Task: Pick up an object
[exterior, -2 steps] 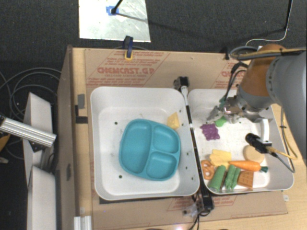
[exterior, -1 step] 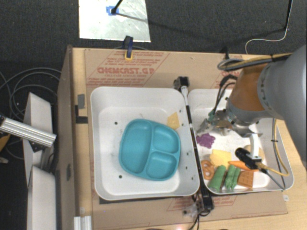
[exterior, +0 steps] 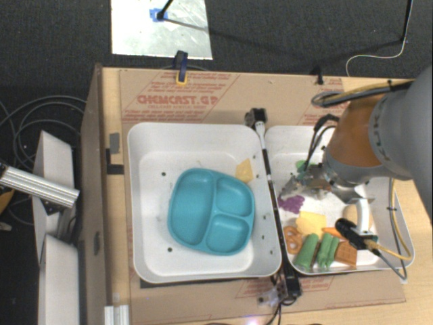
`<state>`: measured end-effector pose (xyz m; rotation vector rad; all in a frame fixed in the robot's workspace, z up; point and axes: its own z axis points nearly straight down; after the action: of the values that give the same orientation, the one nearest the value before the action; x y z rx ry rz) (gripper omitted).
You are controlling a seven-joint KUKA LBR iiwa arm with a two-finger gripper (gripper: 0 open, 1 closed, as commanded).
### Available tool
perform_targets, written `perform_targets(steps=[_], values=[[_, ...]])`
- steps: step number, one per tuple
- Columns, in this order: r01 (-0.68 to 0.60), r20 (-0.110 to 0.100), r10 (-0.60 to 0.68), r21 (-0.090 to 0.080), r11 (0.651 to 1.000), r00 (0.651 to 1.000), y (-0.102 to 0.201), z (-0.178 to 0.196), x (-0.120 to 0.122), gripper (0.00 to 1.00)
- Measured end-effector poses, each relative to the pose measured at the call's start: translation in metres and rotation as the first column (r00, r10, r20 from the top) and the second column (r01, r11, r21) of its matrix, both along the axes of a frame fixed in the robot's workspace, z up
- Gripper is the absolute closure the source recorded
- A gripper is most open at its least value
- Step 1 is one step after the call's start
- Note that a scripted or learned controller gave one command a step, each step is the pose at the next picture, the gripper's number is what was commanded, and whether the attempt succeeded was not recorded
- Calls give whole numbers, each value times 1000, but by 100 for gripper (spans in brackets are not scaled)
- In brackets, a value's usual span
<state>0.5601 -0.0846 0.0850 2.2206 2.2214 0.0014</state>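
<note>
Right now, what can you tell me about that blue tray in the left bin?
The blue tray is a rounded, turquoise divided plate that looks like smooth plastic, with one large compartment and two smaller ones, all bare. It lies flat, turned at a slant, on the floor of the left bin. A small yellow wedge sits at its upper right edge.

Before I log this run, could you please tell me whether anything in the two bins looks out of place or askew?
One small thing: a pale yellow wedge-shaped piece lies alone in the left white bin, beside the teal divided plastic plate, while the other toy foods crowd the right white bin. The plate sits slightly turned. Nothing looks spilled or damaged.
</note>
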Motion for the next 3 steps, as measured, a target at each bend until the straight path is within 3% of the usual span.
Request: perform_targets(steps=[1, 2, 3], values=[[-2, 4, 2, 0, 1000, 1000, 1, 12, 2, 100], [-2, 4, 2, 0, 1000, 1000, 1, 11, 2, 0], [-5, 6, 5, -2, 1000, 1000, -19, 0, 67, 0]])
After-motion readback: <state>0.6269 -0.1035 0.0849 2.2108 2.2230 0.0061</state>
